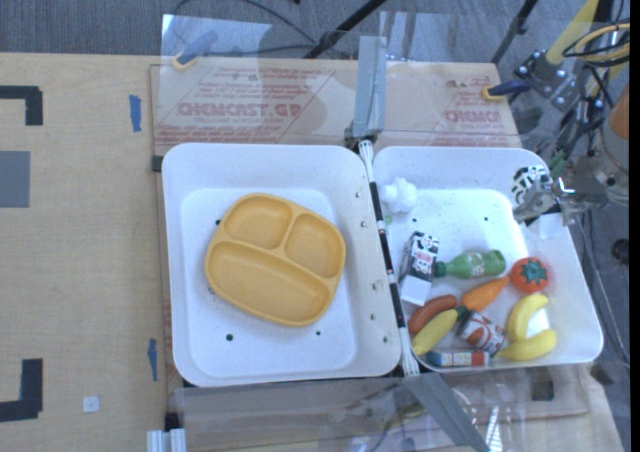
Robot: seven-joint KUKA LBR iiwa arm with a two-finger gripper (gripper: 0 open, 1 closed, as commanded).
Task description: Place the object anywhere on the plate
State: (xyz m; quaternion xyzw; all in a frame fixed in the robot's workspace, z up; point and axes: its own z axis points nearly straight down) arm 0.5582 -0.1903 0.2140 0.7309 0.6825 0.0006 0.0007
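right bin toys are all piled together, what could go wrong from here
1. The tomato, carrot and banana touch, so a grab may catch two or nudge neighbours.
2. The banana lies by the right bin's wall, leaving little room.
3. The gripper sits at the far edge; the plate is across the divider, so a loose hold could drop early.

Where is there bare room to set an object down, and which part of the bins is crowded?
The yellow plate in the left bin is bare in all three compartments. Bare floor rings it, widest along the near edge. In the right bin, the far middle floor between the white lump and the gripper is free. The near half is packed around the green bottle, tomato and banana.
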